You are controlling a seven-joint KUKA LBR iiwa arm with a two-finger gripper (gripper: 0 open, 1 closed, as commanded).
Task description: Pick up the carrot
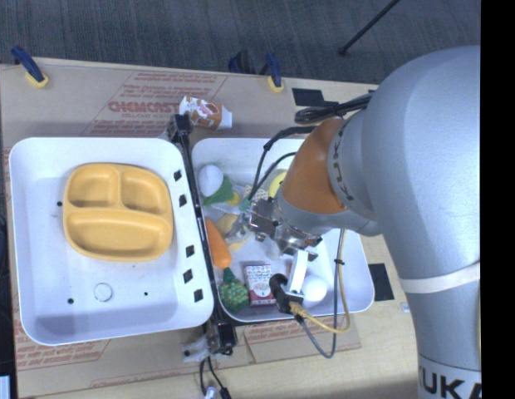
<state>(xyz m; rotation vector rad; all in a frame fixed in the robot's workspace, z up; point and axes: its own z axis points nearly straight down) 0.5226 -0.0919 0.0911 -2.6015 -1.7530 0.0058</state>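
At the frame's centre, the carrot (pixel 218 243) is lying along the left wall of the right bin (pixel 357 293), ungrasped; the gripper (pixel 259 219) is hovering just beside it, its opening impossible to tell, pickup remaining.

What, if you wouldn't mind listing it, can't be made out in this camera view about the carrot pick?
- Gripper: finger state unreadable, wrist and cables crowd it.
- Right bin: far side covered by the arm.
- Carrot: its top end is lost in clutter.
- Small red box: label too small to read.
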